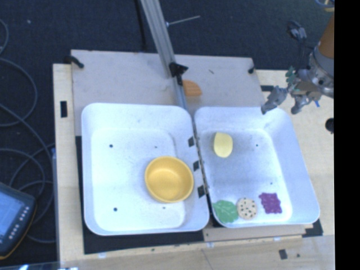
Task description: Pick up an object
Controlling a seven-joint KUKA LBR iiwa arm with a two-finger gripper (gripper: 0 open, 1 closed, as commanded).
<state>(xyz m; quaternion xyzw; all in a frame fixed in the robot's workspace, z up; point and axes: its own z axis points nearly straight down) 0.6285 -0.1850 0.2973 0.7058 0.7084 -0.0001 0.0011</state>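
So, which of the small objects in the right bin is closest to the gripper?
The pale yellow piece, alone in the upper part of the right bin. The gripper is above the bin's far right corner; the green, cookie and purple pieces sit along the near edge.

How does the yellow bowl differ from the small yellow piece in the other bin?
The yellow bowl is hollow and open upward; the yellow piece looks solid and rounded. The bowl is far bigger. The bowl sits in the left bin, the piece in the right bin. Both are yellow.

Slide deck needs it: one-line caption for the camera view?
Gripper open above the right bin's far corner; yellow bowl sits in the left bin.
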